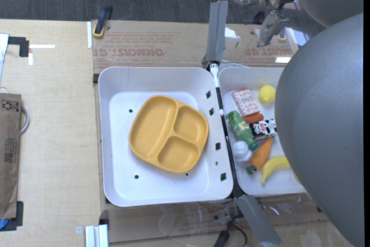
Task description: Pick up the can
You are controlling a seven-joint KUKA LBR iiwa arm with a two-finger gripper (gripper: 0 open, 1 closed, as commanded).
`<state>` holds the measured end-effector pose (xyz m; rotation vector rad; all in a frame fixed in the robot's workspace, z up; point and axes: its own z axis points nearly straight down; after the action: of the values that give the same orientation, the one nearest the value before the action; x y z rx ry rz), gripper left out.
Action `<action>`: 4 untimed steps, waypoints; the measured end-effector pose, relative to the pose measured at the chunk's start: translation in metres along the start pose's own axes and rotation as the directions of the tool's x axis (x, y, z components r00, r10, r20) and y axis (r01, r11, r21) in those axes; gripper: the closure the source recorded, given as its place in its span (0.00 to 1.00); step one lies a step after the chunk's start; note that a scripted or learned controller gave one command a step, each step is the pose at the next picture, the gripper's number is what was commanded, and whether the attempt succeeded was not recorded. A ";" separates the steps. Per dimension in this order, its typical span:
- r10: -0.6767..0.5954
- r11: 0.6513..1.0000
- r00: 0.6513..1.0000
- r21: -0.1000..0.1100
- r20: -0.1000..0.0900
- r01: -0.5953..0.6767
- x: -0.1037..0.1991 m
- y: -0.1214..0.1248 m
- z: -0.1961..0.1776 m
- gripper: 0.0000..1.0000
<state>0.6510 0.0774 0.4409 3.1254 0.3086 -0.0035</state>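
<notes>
The right bin (245,182) holds a small pile. A pink-and-white labelled can (247,102) lies on its side near the bin's back left. Just in front of it sits a small black, white and red packet (265,127). My grey arm (324,124) hangs large over the bin's right half and hides what is under it. The gripper (270,26) sits high at the top right, beyond the bin's back rim, well apart from the can.
Around the can lie a yellow lemon (266,93), a green bottle (239,127), a carrot (261,153) and a banana (273,167). The left bin (113,142) holds a yellow divided plate (169,133). A ridge (222,124) separates the bins.
</notes>
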 end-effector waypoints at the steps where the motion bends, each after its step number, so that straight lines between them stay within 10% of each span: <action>1: 0.000 1.000 1.000 0.000 0.000 0.000 0.012 -0.058 0.000 0.00; 2: 0.000 1.000 1.000 0.000 -0.001 0.000 0.019 -0.078 0.000 0.00; 3: -0.102 0.995 0.995 0.000 0.001 0.102 0.007 -0.154 0.004 0.00; 4: -0.023 1.000 1.000 0.000 -0.001 0.023 0.022 -0.149 0.000 0.00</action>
<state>0.6438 0.2279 0.4411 3.1220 0.3442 -0.0023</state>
